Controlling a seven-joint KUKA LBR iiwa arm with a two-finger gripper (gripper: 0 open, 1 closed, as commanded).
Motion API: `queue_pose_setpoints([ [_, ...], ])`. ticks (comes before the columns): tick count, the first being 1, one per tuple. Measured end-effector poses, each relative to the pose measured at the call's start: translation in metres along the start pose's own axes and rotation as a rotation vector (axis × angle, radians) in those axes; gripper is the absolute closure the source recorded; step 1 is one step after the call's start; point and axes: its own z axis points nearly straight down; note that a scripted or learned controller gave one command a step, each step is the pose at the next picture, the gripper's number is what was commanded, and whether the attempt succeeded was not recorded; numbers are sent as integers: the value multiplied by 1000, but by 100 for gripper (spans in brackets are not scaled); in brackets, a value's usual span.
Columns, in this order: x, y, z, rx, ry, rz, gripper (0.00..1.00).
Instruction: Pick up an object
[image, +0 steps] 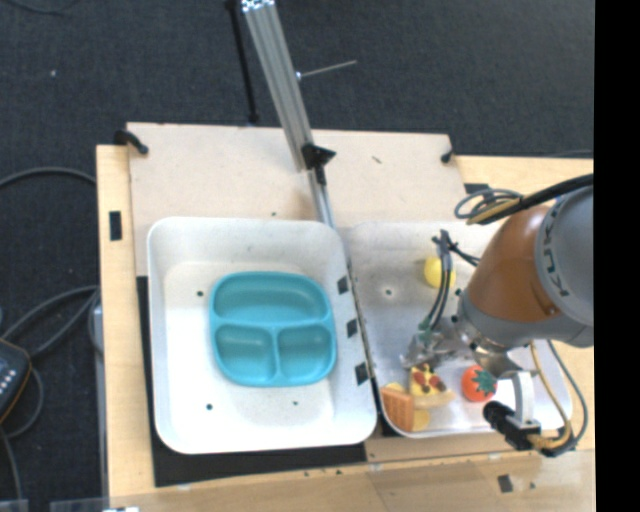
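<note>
The right bin (390, 260) holds a small yellow object (436, 270) near its far side. At its near edge lie a yellow-and-red toy (428, 382), a tan block (399, 406) and a red-orange tomato-like object (478, 383). My gripper (425, 352) reaches down into this bin just above the yellow-and-red toy, with the orange wrist band (515, 265) over the bin's right half. The arm hides part of the bin floor.
The left bin (180, 300) bears a teal divided tray (272, 328) in its middle. A slanted metal pole (290, 100) rises from between the bins at the back. Cables (490, 203) loop beside the arm at the right.
</note>
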Motion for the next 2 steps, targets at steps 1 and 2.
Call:
queue_pose_setpoints([
  [1, -9, 7, -48, -2, -1, -7, 100],
  [2, -14, 10, -92, -3, -2, -8, 100],
])
